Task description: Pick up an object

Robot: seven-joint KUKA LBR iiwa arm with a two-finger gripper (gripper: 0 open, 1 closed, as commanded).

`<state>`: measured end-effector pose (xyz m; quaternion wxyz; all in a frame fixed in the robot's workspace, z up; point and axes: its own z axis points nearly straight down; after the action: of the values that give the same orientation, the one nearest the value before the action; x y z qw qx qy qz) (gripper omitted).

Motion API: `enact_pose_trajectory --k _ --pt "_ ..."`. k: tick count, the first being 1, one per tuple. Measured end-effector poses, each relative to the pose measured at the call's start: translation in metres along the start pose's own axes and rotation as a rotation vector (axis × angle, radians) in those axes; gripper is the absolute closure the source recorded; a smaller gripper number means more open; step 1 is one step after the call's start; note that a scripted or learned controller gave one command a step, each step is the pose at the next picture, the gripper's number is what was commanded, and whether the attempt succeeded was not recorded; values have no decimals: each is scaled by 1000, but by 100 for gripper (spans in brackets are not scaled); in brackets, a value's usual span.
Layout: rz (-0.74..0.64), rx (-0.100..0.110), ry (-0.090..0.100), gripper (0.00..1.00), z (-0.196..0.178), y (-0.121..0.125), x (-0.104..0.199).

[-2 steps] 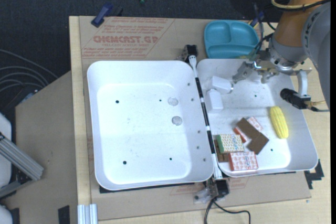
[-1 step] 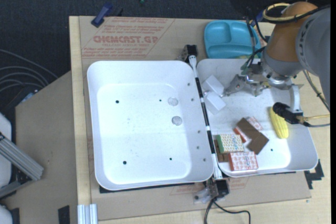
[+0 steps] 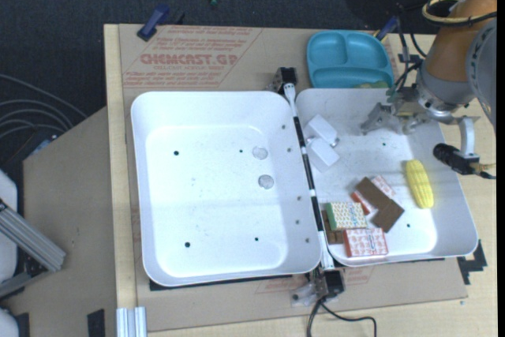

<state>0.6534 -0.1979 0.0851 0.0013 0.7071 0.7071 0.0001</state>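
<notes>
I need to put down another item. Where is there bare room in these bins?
The left bin has open floor wall to wall. In the right bin, a small patch lies between the white blocks, the gripper and the corn cob. Its front is crowded with the small boxes.

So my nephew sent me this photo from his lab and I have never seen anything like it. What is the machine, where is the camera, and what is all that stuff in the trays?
The camera hangs above a bench and looks down at a slant. The grey and orange machine at the right is a robot arm, and its gripper hovers over the back of the right bin. I cannot see anything between its fingers. In that bin lie a yellow corn cob, a brown block, some small printed boxes and white pieces near the divider. The left bin sits beside it. Behind the bins rests a blue divided plate.
</notes>
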Motion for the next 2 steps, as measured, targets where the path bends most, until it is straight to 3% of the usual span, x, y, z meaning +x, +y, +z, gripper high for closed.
enact_pose_trajectory --k 1,2 --pt "-1 -4 -1 100 -11 1 0" --pt "-1 -3 -1 0 -10 1 1"
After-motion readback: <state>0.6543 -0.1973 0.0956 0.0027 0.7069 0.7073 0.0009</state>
